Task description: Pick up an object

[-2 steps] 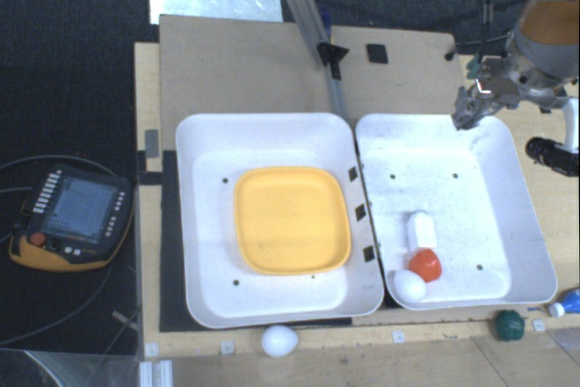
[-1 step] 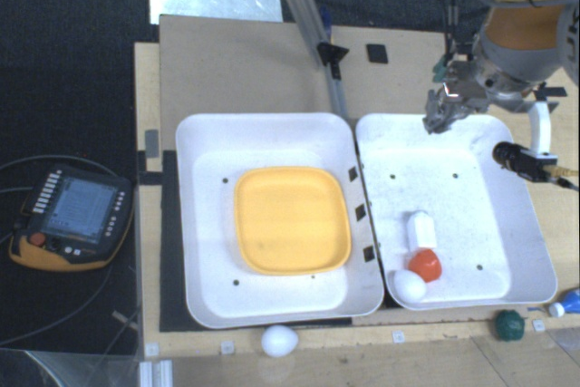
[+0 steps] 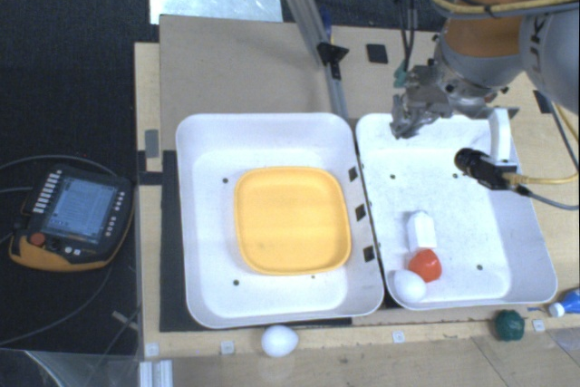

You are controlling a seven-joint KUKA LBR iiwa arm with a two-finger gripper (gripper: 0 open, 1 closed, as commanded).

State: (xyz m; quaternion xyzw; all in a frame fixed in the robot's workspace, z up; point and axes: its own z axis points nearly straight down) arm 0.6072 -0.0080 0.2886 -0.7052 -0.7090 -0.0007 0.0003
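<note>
Pincer point(image 3: 410, 124) sits upper right over the right bin point(image 3: 535, 281), can't tell if open, and far from the red ball point(image 3: 424, 266), so it'll probably grab air.

A teach pendant point(image 3: 71, 218) lies on the dark floor left of the bench point(image 3: 245, 59).

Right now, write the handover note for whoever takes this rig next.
Gripper: up over the far left corner of the right bin, nothing seen between its fingers; open or shut can't be judged.
Things: white block, red ball and white ball clustered at the right bin's near left corner. Yellow plate lies in the left bin. White egg and green ball lie outside on the bench.
Done: nothing picked.
Left: descend, grasp one thing, lift.
</note>
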